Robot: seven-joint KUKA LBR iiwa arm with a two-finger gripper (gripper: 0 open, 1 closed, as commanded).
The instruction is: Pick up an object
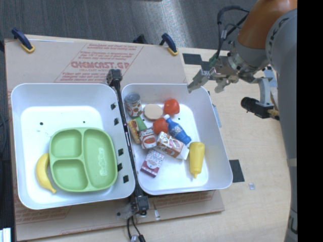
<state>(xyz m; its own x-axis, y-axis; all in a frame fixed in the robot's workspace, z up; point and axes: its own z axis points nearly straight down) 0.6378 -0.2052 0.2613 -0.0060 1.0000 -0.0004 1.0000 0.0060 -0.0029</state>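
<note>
Gripper (208, 80) is hovering over the right bin's (222, 158) far right corner, fingers spread and carrying nothing. It is likely needing to centre over one isolated item, such as the yellow mustard bottle (196, 158) lying apart from the clutter. Left bin (20, 100) is holding a green divided tray (83, 159) and a banana (43, 173).

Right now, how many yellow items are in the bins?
2. A banana lies in the left bin, beside the green tray; a yellow bottle lies in the right bin. Others may hide under the pile.
</note>
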